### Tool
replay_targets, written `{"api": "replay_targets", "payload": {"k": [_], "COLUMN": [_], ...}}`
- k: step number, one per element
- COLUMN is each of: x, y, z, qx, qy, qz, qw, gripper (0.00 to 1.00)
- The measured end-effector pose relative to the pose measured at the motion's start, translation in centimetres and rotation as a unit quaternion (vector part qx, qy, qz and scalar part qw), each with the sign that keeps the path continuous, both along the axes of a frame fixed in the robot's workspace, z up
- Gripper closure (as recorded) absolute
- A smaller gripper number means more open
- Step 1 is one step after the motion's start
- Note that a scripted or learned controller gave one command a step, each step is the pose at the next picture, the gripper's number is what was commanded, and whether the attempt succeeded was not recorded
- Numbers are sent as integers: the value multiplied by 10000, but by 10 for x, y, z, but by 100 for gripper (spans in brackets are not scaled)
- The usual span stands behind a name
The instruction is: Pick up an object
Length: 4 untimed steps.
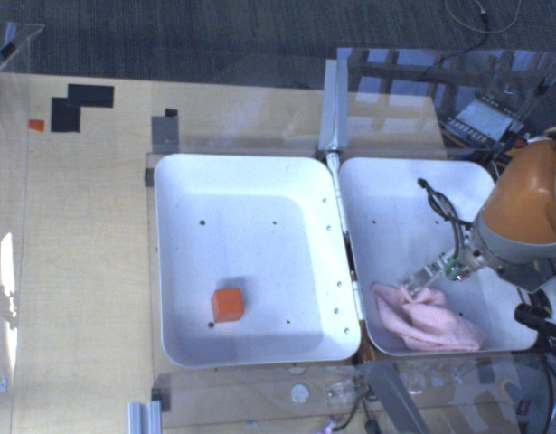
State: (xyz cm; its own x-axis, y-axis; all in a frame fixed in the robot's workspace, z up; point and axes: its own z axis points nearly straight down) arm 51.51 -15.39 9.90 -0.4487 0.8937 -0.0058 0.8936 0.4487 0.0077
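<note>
A crumpled pink cloth [428,318] lies in the right bin [386,206], near its front edge. An orange block [228,305] rests in the left bin [241,193], toward the front left. My gripper [426,280] reaches in from the right and hangs low over the cloth's upper edge, its tips at or just touching the fabric. The arm's orange band and grey wrist sit over the bin's right side.
A metal divider post [331,107] rises behind the seam between the two bins. Black and orange markers [74,107] lie on the wooden bench at far left. Cables and a tablet sit behind the right bin.
</note>
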Motion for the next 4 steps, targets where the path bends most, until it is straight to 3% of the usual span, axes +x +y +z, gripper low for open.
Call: {"api": "replay_targets", "payload": {"k": [1,2,3,4], "x": [-20,-21,9,-18], "y": [49,74,105,63], "z": [-6,88,96,4], "qx": [-20,-18,-2,3], "qy": [-78,-17,-8,27], "qz": [422,1714,857,643], "qw": [9991,9852,9963,9979], "gripper": [0,0,0,0]}}
